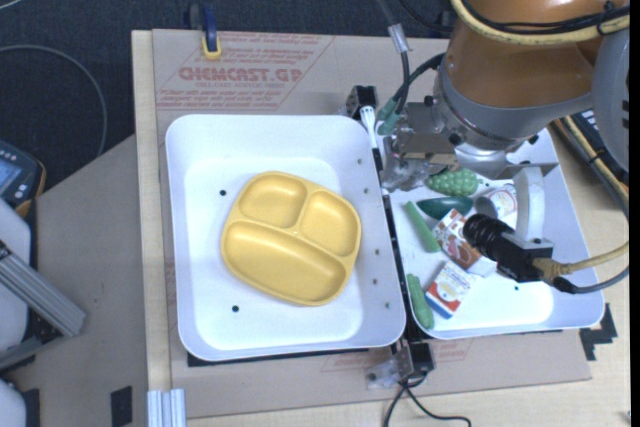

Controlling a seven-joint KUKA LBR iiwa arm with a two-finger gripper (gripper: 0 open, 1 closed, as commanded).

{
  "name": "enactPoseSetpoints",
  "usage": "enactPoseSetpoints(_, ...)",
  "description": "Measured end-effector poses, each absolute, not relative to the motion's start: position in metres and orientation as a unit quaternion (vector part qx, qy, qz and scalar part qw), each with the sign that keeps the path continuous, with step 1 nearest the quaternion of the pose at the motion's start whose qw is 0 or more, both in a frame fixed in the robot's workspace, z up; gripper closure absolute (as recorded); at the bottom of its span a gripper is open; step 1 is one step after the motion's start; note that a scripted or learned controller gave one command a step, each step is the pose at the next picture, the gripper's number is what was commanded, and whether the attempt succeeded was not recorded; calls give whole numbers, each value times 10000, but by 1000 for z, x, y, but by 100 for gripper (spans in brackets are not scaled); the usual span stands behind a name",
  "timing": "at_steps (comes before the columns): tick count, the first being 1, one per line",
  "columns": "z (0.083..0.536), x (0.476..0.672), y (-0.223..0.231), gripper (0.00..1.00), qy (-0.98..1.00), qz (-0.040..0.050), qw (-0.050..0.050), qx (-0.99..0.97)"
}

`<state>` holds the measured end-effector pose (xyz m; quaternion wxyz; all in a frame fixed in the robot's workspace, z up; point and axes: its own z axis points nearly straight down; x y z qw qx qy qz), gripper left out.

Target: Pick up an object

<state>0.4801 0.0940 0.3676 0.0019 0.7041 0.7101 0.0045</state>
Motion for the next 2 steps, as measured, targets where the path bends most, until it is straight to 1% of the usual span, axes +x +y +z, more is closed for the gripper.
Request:
enactPoseSetpoints(1, 374, 480, 91, 100, 7080, 12, 13, 7062)
enactPoseSetpoints(2, 296, 478, 29, 100, 7044, -44, -24, 7098)
